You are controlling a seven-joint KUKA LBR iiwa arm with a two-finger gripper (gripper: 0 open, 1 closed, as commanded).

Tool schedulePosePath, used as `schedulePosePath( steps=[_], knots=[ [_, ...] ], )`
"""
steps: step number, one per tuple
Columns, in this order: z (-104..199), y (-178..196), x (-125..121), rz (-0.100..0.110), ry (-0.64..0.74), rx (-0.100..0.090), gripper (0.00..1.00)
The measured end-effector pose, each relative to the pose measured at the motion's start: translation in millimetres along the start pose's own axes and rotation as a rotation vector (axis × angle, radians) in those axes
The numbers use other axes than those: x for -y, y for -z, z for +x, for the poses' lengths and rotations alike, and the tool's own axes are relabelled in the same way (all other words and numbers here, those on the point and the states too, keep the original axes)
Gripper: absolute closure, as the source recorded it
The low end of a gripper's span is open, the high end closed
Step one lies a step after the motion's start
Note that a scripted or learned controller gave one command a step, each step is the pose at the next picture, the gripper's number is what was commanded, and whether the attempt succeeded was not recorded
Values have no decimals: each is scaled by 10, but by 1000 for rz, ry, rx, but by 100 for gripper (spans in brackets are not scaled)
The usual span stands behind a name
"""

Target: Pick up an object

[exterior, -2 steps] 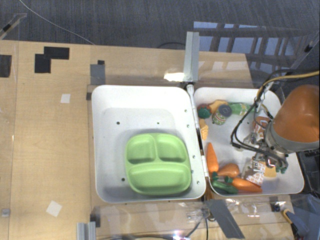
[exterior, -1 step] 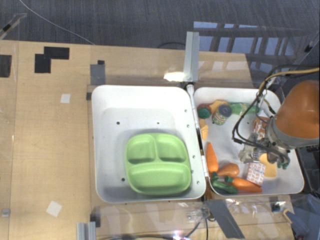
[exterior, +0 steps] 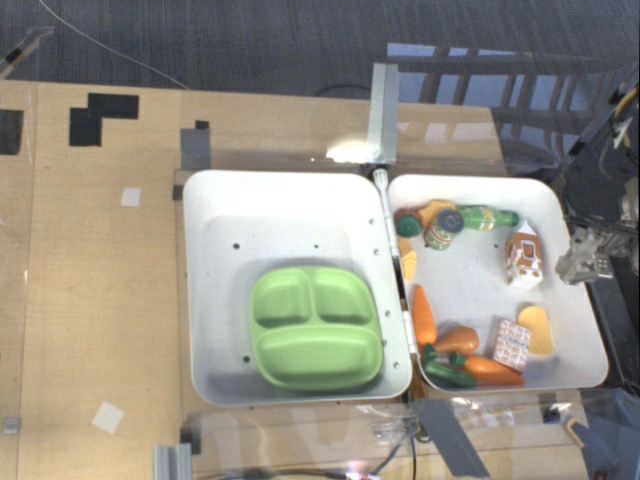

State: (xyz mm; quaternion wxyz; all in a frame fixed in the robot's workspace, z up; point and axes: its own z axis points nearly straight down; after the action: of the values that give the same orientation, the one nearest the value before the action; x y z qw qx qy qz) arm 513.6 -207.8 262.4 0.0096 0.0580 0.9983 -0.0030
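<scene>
Toys (exterior: 470, 353) crowded in right bin (exterior: 560, 208) toward far and near-left corners, likely tumbled there for picking; claw (exterior: 583, 256) at bin's right edge, open or together impossible to tell; green tray (exterior: 315, 328) alone in left bin (exterior: 220, 218).
</scene>
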Motion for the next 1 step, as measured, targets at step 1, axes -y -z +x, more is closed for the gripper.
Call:
schedulePosePath(
  steps=[1],
  knots=[
    [-20,87,-22,-1,4,4,100]
  ],
)
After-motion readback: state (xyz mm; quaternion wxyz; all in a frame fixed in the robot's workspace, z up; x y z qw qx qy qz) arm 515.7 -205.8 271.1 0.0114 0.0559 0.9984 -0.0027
